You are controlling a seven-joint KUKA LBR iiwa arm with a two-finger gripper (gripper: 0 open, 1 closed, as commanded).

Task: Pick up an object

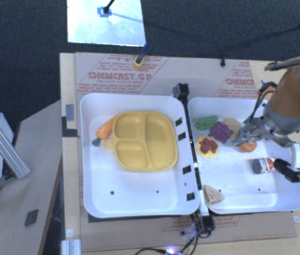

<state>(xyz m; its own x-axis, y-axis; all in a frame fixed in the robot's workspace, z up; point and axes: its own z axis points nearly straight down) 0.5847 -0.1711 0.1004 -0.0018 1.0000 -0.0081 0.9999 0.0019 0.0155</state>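
My gripper (243, 138) is low over the back right part of the right bin (245, 193), directly against a small orange object (249, 146) that shows just below and to the right of it. Whether that object is in my grasp cannot be made out. Left of the gripper lie a purple bunch of grapes (220, 132), a green pod (206, 122), a beige piece (232, 124) and a round yellow item with red topping (208, 146). A small grey and orange can (264, 166) lies in front of the gripper.
A tan wedge (212, 194) sits at the right bin's front left corner. The left bin (88, 163) holds a yellow divided plate (142, 141) and a carrot (105, 127) beside it. The black divider (188, 142) separates the bins.
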